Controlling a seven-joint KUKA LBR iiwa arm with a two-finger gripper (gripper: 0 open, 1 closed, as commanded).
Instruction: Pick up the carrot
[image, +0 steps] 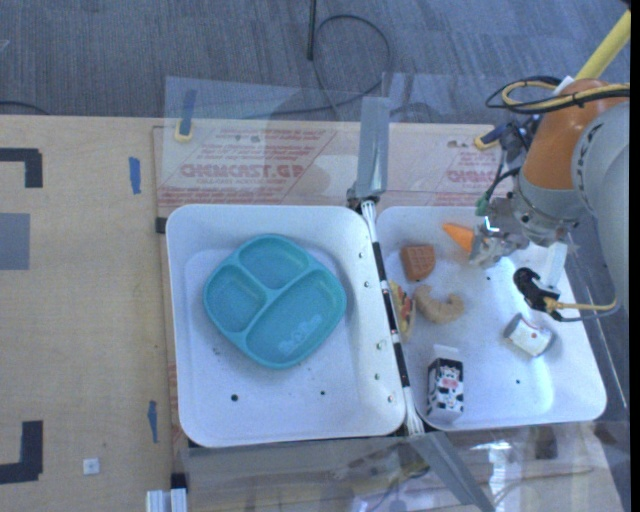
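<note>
The carrot (458, 236) lies in the right bin (490, 372), in its far part, close to the back wall. It is a short orange wedge, flat on the white floor. The arm (560, 160) reaches in from the view's right, and its jaws stand low over the same bin, just beside the carrot on the side toward the view's right. The carrot is not between them. Whether it touches them I cannot tell, nor whether the jaws are open or shut, since the wrist hides them from above.

Nearer the camera than the carrot sits a reddish-brown lump (419, 262), then a tan curved piece (441, 305). A yellow and red scrap (403, 306) lies against the wall between the bins. A small carton (446, 386) rests at the near edge, and a white block (528, 336) sits toward the view's right.

The left bin (200, 405) holds a teal divided plate (275, 300). Both bins sit on a pale wooden worktop (80, 300).
</note>
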